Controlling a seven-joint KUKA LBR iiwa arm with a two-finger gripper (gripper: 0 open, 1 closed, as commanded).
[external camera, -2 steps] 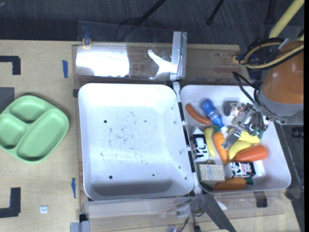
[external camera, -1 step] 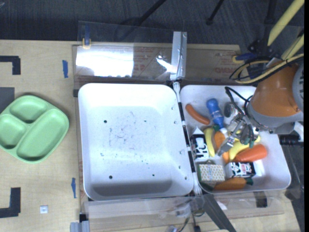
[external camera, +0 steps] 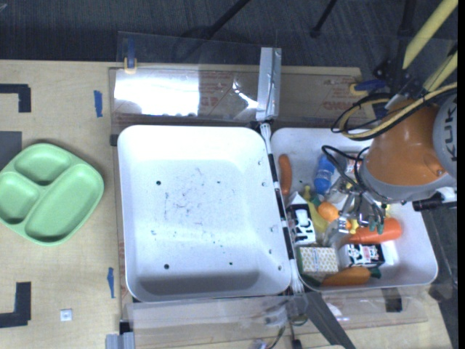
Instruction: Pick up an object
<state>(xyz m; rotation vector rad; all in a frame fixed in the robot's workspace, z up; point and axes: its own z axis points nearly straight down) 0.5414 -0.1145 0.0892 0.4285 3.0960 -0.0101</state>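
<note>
The right bin [external camera: 418, 267] holds a pile of small items. Among them are a blue bottle [external camera: 325, 171], an orange sausage-shaped piece [external camera: 285, 174], a small orange ball [external camera: 328, 211] and a black-and-white box [external camera: 301, 224]. A carrot [external camera: 379, 231], a second carrot [external camera: 350, 276], another printed box [external camera: 367, 253] and a tan waffle-like block [external camera: 318, 259] lie toward the front. My gripper [external camera: 354, 211] hangs low over the middle of this pile, below the orange wrist band [external camera: 403, 151]. It sits next to the orange ball and the first carrot.
The left bin [external camera: 196, 209] has a bare white floor with faint scuffs. A green divided plate [external camera: 49, 193] lies on the bench at far left. A clear upright panel [external camera: 189, 86] stands behind the bins. Cables [external camera: 370, 115] loop near the arm.
</note>
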